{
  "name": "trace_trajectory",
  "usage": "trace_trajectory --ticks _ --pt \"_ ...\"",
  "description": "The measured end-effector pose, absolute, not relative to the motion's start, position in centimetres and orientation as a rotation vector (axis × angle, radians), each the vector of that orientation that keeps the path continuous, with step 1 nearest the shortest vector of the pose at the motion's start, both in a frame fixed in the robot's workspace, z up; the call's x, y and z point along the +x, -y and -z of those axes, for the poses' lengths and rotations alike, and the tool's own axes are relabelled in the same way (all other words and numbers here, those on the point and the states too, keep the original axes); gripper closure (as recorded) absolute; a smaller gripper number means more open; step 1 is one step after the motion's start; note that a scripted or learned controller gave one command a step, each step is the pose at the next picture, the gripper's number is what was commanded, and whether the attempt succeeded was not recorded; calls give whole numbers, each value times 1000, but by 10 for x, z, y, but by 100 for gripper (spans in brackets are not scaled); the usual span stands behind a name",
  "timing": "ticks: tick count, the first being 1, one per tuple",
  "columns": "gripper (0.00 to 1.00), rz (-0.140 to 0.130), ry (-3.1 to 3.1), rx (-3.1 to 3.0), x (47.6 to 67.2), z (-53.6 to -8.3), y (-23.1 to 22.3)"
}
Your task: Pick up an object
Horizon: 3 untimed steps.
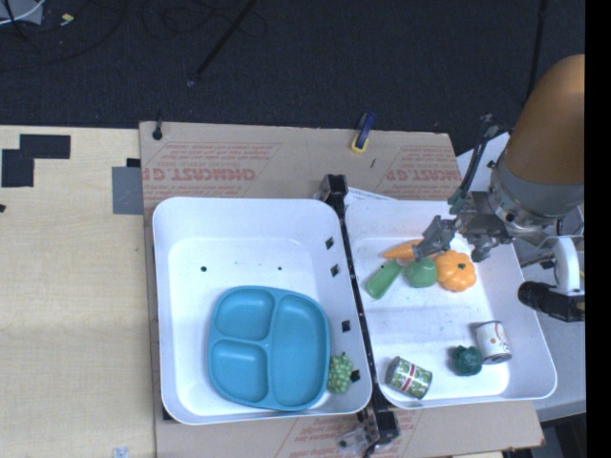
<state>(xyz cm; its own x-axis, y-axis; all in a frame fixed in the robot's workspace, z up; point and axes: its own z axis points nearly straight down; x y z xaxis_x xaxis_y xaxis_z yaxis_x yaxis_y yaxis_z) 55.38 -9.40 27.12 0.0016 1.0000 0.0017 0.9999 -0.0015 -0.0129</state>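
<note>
Right bin (535,375), far half: cluster of toy produce under the wrist. Gripper (441,237) low over that cluster, dark fingers angled down toward the left; whether spread or pressed together, cannot tell (too dark and too small against the clutter), and nothing seen pinched between them. Likeliest target: green round fruit (421,274), just below the fingertips, touching the orange pumpkin (457,272) on its right and close against the green cucumber (383,279) on its left; carrot (403,251) lying just beyond, partly tucked under the gripper. Judged hollow plastic toys: light, stiff, smooth and slippery, curved enough to squirt out of a pinch taken off-centre. Best hold probably across the widest part of the round fruit, fingers closing near-to-far, since the left and right flanks are blocked by neighbours. Crowding is the main obstacle: a finger coming down may land on pumpkin or carrot and shove the group apart. Elsewhere in the right bin, well apart at the near side: striped can (410,377) on its side, dark green lump (467,360), small white can (491,342) touching it. Left bin (177,284): blue divided plate (268,347), green grape bunch (339,373) by its right edge. Black divider clips between the bins, no hindrance.
</note>
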Motion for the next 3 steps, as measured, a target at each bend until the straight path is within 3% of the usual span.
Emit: trace_trajectory --ticks 1,3 --pt "0 -1 2221 -2221 556 -277 94" --pt "0 -7 2213 -2220 564 -160 87"
